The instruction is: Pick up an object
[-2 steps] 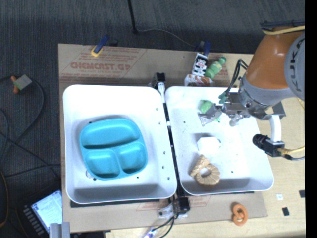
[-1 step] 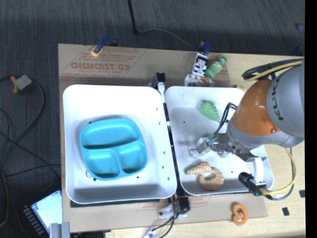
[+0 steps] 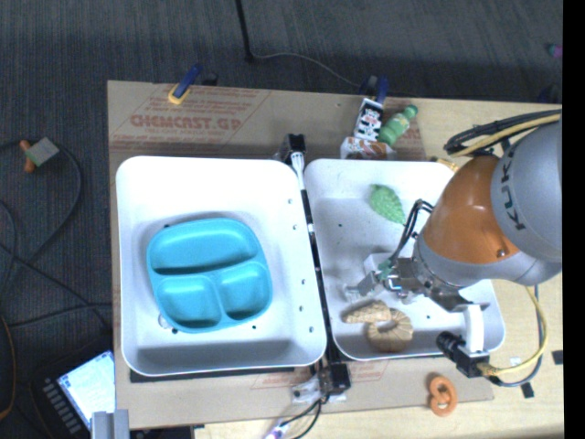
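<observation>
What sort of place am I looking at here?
Probably a robot test bench in a lab: a robot arm reaches over two white bins, one holding a blue tray, with loose cables across the carpet.

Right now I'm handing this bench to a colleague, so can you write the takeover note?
Pincer: low inside the right bin, on the arm reaching in from the right; whether it is open or shut cannot be told, and nothing can be seen held in it.
Right bin: green leaf-shaped piece near the far side, tan pretzel-like piece near the front, just below the pincer.
Left bin: blue divided tray.
Done: no pick evident.
Left: grasp and lift one object.
</observation>
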`<state>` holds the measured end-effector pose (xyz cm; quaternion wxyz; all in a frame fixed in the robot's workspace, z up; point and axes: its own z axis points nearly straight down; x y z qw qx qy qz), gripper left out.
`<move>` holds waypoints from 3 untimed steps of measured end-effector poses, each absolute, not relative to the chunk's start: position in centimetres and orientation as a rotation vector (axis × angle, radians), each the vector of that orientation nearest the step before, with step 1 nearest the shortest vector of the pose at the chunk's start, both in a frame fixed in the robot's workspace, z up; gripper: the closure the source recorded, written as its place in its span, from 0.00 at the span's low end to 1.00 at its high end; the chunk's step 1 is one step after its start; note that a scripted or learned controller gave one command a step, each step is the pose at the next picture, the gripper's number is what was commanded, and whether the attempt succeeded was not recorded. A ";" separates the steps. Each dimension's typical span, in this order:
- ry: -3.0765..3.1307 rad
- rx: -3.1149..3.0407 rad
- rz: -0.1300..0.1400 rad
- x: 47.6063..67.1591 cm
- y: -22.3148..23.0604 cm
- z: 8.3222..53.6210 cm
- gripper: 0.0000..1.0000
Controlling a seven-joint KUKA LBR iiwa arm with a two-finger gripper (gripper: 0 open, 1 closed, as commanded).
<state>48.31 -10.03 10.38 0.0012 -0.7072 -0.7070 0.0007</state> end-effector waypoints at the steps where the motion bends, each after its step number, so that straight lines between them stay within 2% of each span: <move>1: -2.219 -2.225 0.001 48.4 -9.9 8.7 0.00; 2: -2.224 -2.232 -0.002 48.6 -10.0 9.8 1.00; 3: -2.224 -2.223 0.000 50.3 -10.5 24.3 1.00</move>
